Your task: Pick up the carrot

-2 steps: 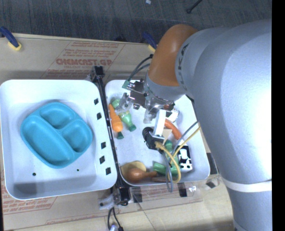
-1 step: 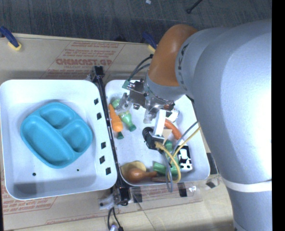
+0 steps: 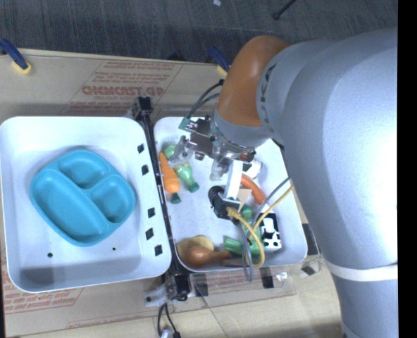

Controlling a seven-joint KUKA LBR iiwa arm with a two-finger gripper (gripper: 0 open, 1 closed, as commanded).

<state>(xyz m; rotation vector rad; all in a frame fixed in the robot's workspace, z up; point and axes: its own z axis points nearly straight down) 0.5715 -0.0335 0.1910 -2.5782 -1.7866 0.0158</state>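
carrot: right bin, along its left wall, lying free
gripper: over bin middle, right of carrot, apart
grip: cannot tell
blue tray: left bin

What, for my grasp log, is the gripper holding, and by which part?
It cannot be told. The gripper hangs low in the right bin near the carrot, which lies along the bin's left wall.

Plate turquoise blue, in white bin. Carrot orange, right of plate. Block right of plate green. Toy farther right black-and-white patched. Arm grey, orange band. Cardboard tan, red lettering.
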